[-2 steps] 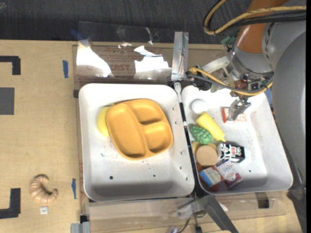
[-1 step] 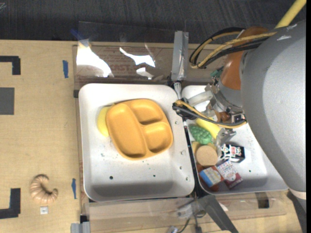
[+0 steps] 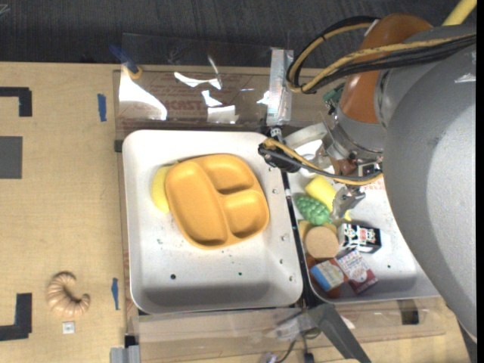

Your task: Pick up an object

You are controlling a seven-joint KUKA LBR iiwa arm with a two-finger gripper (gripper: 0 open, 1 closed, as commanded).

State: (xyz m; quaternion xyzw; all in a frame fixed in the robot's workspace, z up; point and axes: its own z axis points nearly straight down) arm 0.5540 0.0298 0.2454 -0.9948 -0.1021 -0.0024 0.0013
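My gripper (image 3: 346, 201) hangs low over the right bin (image 3: 398, 262), under the grey arm with its orange band (image 3: 364, 97). Just left of it lie a yellow piece (image 3: 318, 190) and a bumpy green piece (image 3: 314, 210). A round tan piece (image 3: 321, 241) sits below those. A black-and-white packet (image 3: 361, 237) lies right below the gripper. Near the bin's front edge are a small blue-and-red box (image 3: 327, 275) and a dark red packet (image 3: 358, 271). Nothing is visibly held.
The left bin (image 3: 144, 271) holds an orange divided tray (image 3: 217, 199) lying over a yellow thing (image 3: 159, 188). A tan curled toy (image 3: 67, 294) lies on the bench far left. A black cable end (image 3: 274, 153) crosses the wall between the bins. The arm covers the right bin's far side.
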